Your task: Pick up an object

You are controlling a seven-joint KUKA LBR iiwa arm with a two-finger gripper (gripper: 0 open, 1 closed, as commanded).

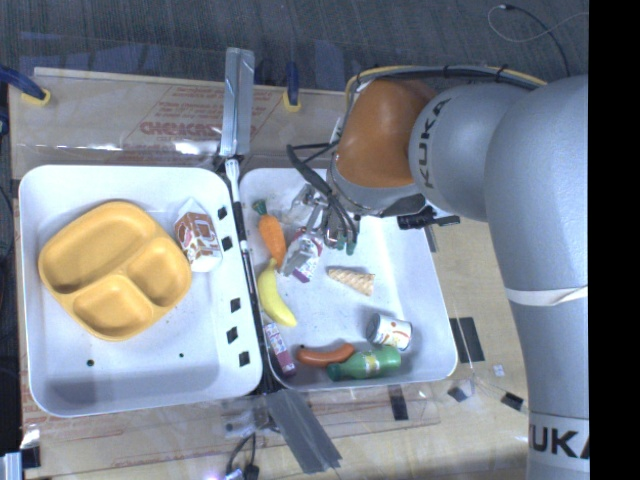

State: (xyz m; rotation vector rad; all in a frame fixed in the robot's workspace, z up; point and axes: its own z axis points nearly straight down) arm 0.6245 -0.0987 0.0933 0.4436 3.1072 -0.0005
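Observation:
My gripper (318, 220) hangs low over the back left part of the right bin (415, 278), under the orange wrist band. Just in front of it lies a crumpled silver packet (302, 259), and an orange carrot (272, 238) lies to its left. A yellow banana (275, 299) lies along the bin's left wall. A tan cone-shaped piece (352, 280) rests near the middle. Along the front edge are a small can (390, 332), a green bottle (365, 364), a red sausage (325, 353) and a small dark tube (278, 347).
The left bin (60, 368) holds a yellow divided plate (115, 268) and a wrapped snack (198, 238) against the wall between the bins. The arm's grey body covers the bench to the right of the right bin.

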